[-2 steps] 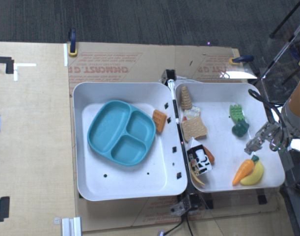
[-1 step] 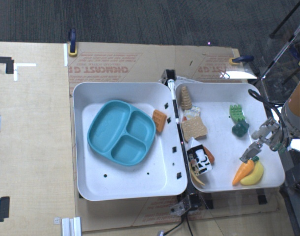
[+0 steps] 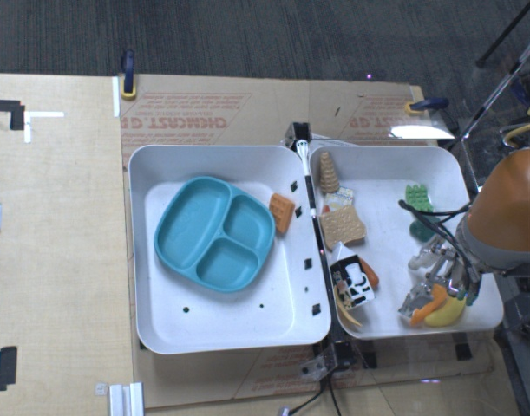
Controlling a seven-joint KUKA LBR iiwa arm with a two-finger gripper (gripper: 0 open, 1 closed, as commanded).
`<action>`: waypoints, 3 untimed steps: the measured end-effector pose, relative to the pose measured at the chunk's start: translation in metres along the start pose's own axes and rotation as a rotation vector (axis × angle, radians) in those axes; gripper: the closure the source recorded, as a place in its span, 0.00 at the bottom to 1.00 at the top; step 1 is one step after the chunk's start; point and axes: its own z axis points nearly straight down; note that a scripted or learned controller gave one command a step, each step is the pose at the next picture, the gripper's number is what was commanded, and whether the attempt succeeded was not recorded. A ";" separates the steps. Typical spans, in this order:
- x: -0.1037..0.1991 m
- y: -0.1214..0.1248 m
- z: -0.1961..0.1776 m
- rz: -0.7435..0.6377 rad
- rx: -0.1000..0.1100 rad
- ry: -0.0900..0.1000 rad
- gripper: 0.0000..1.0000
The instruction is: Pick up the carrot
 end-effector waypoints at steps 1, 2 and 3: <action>-0.003 0.001 -0.010 0.001 -0.002 -0.007 1.00; -0.029 0.059 -0.045 -0.063 -0.001 -0.003 1.00; -0.029 0.059 -0.044 -0.062 0.000 -0.002 0.00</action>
